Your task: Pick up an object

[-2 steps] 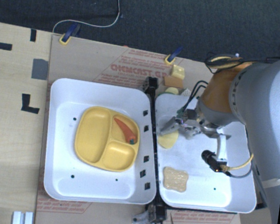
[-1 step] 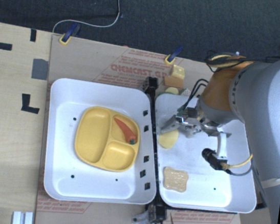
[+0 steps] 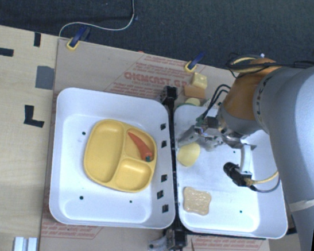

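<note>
Camera view: fixed, slanted down on two shallow white plastic bins, left bin (image 3: 60, 195) and right bin (image 3: 259, 220).
Arm: grey, orange-banded, low over the right bin's upper left.
Gripper (image 3: 197, 137): metal fingers point toward the divider; whether they are parted or closed I cannot tell.
Target (judged): pale yellow rounded lump (image 3: 188, 154), just beside the fingertips, against the divider; smooth, egg-like.
Also right bin: flat tan bread-like slice (image 3: 197, 201).
Left bin: yellow compartment tray (image 3: 119, 155) holding a red pepper-shaped toy (image 3: 140, 144).
</note>
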